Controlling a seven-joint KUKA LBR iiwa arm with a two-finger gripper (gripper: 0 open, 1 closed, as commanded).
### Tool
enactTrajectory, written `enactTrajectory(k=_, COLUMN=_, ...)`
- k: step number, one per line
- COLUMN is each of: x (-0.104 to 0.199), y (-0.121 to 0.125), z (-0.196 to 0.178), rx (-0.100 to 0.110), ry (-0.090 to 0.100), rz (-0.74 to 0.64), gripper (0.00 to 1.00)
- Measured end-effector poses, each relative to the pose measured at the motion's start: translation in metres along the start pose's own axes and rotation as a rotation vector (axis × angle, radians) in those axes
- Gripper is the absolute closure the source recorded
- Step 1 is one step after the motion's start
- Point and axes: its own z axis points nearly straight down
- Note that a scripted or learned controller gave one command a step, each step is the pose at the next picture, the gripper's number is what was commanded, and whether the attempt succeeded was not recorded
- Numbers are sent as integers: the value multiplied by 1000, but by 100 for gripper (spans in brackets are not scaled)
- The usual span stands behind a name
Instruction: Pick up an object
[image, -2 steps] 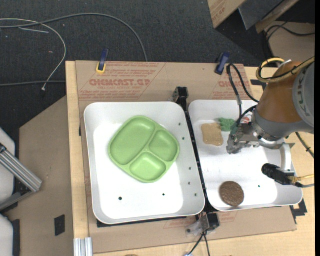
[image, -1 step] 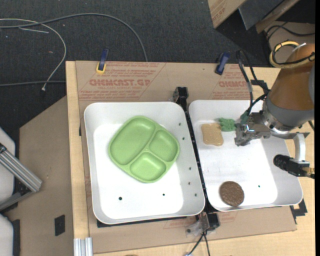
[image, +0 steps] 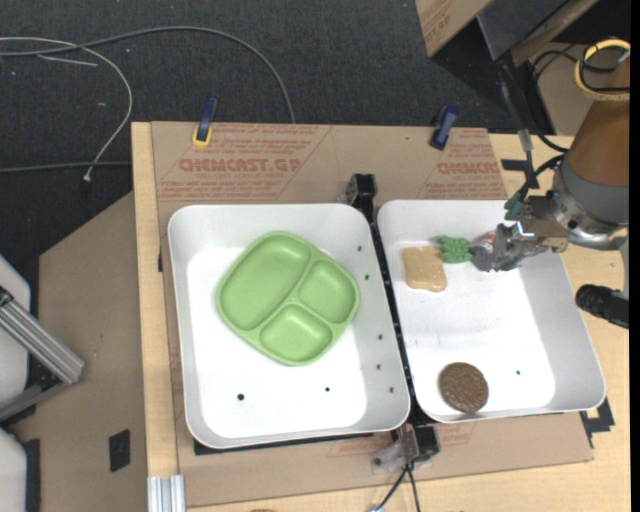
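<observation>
In the right bin (image: 545, 345) lie a tan bread-like piece (image: 424, 269), a small dark green toy (image: 453, 249) just right of it, and a round brown cookie-like disc (image: 464, 387) near the front edge. My gripper (image: 492, 252) hangs low over the back of the right bin, close beside the green toy on its right. Nothing is visibly held between its fingers. A light green divided plate (image: 288, 297) lies in the left bin (image: 205, 380).
Both bins rest on a cardboard sheet (image: 250, 160) held by blue clamps (image: 206, 118) at the back. A black clip (image: 361, 189) joins the bins at the back. Cables lie on the dark floor (image: 100, 70) behind.
</observation>
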Motion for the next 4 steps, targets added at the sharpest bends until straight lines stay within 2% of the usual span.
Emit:
enactTrajectory(k=1, x=47, y=9, z=16, rx=12, ry=4, rz=-3, gripper=100)
enactTrajectory(k=2, x=97, y=25, z=13, rx=6, ry=3, rz=-5, gripper=100)
enactTrajectory(k=3, x=141, y=49, z=22, rx=7, ry=3, rz=-4, gripper=100)
enactTrajectory(k=4, x=198, y=66, z=42, rx=7, ry=3, rz=-4, gripper=100)
